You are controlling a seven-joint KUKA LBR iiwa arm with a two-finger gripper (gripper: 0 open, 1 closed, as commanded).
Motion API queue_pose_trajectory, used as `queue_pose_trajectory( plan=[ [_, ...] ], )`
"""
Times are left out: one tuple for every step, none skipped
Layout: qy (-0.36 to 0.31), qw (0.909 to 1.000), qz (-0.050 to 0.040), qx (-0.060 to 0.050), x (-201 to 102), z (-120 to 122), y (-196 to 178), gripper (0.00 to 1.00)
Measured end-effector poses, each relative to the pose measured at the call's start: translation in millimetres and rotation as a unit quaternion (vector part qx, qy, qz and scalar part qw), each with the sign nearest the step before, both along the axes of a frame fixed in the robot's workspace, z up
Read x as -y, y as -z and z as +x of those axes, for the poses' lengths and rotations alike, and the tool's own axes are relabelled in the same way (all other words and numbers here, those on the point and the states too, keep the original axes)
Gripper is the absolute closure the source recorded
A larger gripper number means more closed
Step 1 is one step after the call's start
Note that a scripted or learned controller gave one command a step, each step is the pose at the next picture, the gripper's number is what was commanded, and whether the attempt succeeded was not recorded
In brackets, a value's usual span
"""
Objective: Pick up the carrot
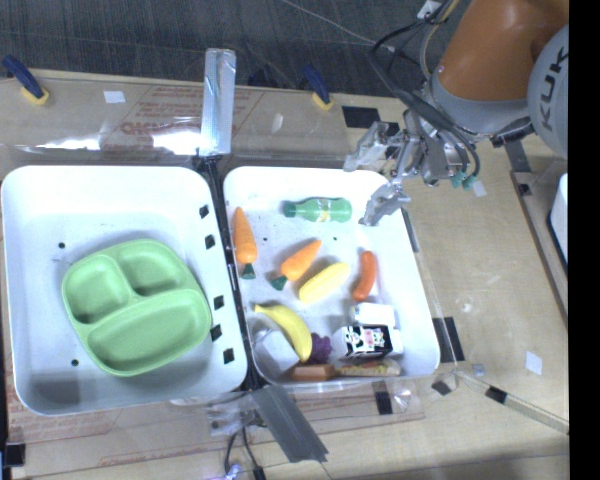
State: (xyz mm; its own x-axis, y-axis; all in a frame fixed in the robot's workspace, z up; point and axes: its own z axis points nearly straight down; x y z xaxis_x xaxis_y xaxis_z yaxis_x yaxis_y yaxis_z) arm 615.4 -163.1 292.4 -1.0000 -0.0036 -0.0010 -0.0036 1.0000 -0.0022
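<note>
Two carrots lie in the right bin [420, 298]. One carrot [243, 236] is upright along the left wall, green end toward the front. The other carrot [300, 259] lies slanted in the middle of the bin. A similar orange-red piece [365, 274] rests further right. My gripper [376, 180] hovers over the bin's far right corner, above and to the right of the carrots. It is open, with nothing between its fingers [384, 205].
The right bin also holds a green bottle [317, 209], a yellow piece [323, 281], a banana [290, 330], a purple item [322, 348], a black-and-white box [368, 338] and a brown stick [330, 372]. A green divided plate [135, 303] lies in the left bin [20, 228].
</note>
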Motion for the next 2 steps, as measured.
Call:
queue_pose_trajectory(
  plan=[
    [-0.006,1.0000,0.0021,-0.004,4.1,-36.1,95.8,0.00],
    [0.107,0.9943,0.0016,-0.001,-10.7,-41.3,201.7,0.00]
  ],
)
